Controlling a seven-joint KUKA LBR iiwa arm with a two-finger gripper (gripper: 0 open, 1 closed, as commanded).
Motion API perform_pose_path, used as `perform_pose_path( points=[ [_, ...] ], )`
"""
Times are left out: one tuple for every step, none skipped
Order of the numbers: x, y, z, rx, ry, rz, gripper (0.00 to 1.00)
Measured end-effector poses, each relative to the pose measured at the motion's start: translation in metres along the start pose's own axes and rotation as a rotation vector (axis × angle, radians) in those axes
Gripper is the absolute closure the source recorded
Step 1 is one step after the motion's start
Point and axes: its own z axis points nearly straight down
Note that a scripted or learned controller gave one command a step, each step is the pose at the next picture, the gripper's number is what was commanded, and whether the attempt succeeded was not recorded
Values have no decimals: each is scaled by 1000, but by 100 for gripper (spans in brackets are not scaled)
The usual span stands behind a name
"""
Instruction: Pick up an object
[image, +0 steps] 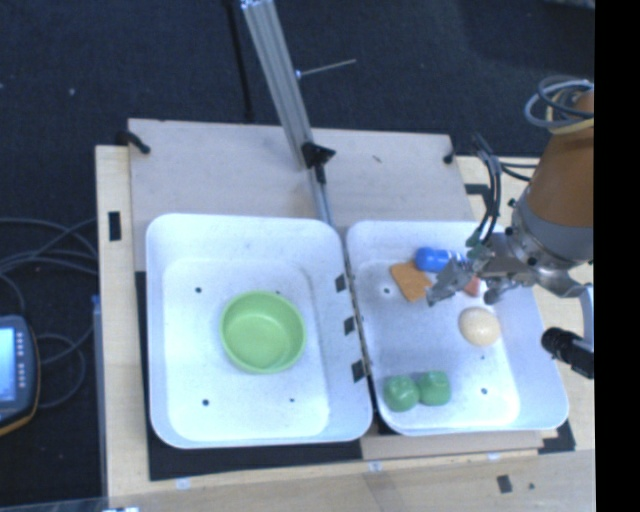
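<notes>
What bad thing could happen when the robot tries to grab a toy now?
1. The gripper hangs among the orange piece, the blue object and a small red thing. They sit close together, so it might bump one aside.
2. The cream egg-shaped ball looks round, so it could roll if nudged.

No text, label, brand, number or sign can be read anywhere on the bench. The handheld device (15, 370) at the left edge has a lit screen, but whatever it displays is too small and blurred to read.
</notes>
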Motion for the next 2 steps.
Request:
perform_pose_path(
  points=[
    [-3,0,42,4,0,1,0],
    [-1,-4,104,6,0,1,0]
  ],
)
